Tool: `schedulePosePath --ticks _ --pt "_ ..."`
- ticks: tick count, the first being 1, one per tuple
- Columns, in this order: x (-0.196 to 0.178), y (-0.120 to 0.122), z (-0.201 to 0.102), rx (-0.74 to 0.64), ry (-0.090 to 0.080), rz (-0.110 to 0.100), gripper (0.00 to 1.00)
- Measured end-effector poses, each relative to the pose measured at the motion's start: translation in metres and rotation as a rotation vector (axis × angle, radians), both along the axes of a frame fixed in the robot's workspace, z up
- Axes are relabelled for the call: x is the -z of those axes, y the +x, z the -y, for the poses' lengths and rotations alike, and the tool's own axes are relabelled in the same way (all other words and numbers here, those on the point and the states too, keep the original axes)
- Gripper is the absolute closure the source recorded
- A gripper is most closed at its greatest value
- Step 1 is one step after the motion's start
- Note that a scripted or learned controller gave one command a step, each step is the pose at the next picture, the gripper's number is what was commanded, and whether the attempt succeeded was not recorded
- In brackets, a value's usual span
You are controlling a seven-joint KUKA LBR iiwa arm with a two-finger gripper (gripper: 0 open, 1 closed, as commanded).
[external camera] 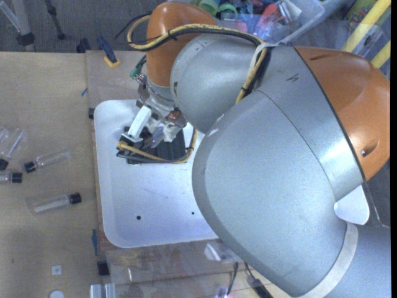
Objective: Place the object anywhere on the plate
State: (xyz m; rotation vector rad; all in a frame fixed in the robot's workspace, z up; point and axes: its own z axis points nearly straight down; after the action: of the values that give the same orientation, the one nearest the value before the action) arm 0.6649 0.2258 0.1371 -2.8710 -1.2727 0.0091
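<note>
The gripper (138, 143) hangs low over the far part of a shallow white bin (155, 222), its white finger housing tilted down toward the left. Dark parts and a yellow cable crowd its tip, so how wide it stands cannot be told, and nothing can be made out in its grasp. The tip sits just above or on the bin floor; which of the two cannot be told.

The bin's visible floor is bare white apart from two small dark specks (138, 216) toward the near side. The arm (279, 166), grey with orange bands, covers the right half of the scene and hides the bin's right part. The object and the plate cannot be made out.

Left of the bin, on the tan bench (43, 92), lie several clear vials with black caps (53, 201). At the far side, a clear tub (260, 5) holds a heap of coloured toys.
</note>
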Motion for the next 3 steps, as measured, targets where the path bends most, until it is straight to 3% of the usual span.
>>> schedulePosePath --ticks 1,2,3 --pt "-0.025 -0.103 0.001 0.159 0.000 0.000 1.00" --pt "0.015 -0.045 0.002 -0.275 0.001 0.004 1.00" --pt "-0.004 -0.153 0.001 -0.400 0.003 0.000 1.00"
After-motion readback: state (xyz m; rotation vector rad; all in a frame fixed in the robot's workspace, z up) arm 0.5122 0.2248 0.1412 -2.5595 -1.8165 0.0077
